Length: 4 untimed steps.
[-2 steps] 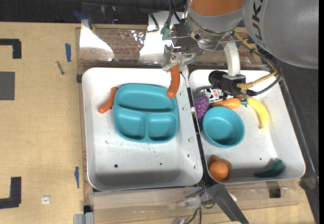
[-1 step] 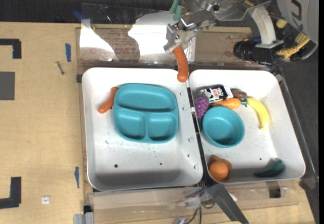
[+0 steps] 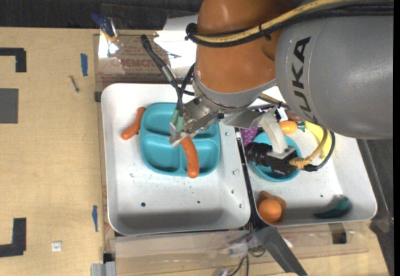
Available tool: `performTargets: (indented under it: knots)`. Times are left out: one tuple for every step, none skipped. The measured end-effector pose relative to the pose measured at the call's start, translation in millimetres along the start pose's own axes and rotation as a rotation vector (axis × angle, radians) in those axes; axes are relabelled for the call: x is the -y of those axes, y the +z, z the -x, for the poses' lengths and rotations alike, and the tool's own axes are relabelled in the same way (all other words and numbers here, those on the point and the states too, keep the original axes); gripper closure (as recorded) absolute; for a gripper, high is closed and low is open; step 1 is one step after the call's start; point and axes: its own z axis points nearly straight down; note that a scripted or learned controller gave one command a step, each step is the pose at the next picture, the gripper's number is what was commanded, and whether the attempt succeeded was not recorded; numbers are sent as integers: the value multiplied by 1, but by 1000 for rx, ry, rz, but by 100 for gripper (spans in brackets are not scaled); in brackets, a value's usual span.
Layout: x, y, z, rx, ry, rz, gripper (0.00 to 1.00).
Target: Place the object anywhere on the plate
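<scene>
An orange sausage [image 3: 191, 159] is lying on the right part of the teal plate [image 3: 156, 147]. Its upper end is sitting just under the tip of the hand [image 3: 182, 133], which is hanging over the plate's middle. Whether the hand is apart or clamped on the sausage cannot be told.

Two white bins are sitting side by side on the bench [image 3: 44, 143]. The left bin [image 3: 162, 206] is holding the one plate and two sausages. The second sausage [image 3: 131, 125] is leaning against the plate's left rim. The right bin [image 3: 312, 187] is holding one teal bowl [image 3: 278, 172], one purple piece [image 3: 251, 135] at the bowl's upper left, one orange ball [image 3: 270, 209] near the front wall, and one dark green piece [image 3: 334, 208] in the front right corner.
</scene>
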Motion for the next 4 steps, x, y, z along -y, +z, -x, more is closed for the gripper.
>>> performTargets:
  knots:
    - [2,40,-22,1,-215,4,100]
    - [-57,46,12,3,-333,9,100]
    - [-71,19,88,6,-155,11,100]
    - [-29,-79,131,8,-144,16,100]
